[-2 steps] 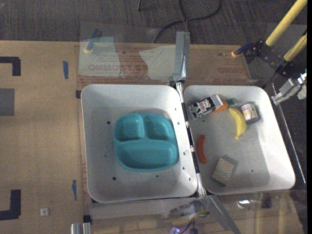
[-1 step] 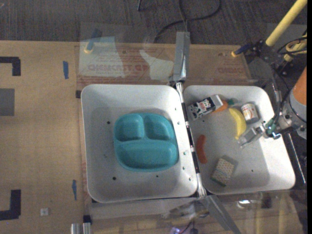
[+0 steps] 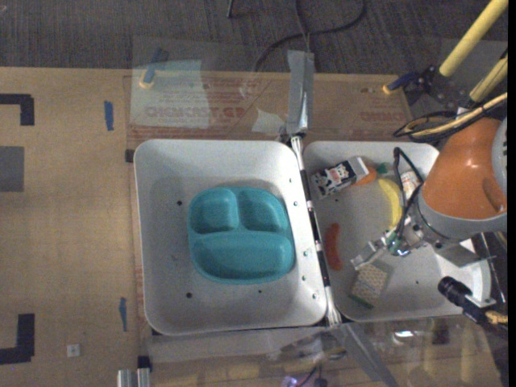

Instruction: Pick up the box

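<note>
Black-and-white box [image 3: 340, 176] — print unreadable — lies apart from the hand [image 3: 369, 255].

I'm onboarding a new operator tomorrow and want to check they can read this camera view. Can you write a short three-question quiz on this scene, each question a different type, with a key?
1. True or false: the teal divided tray lies in the right bin.
2. Multiple choice: the black-and-white box lies in the right bin near its
A) near edge
B) far edge
C) right edge
3. Fill in: the thin object along the right bin's left wall is coloured ____.

Key
1. False; it lies in the left bin.
2. B
3. Red-orange
</note>
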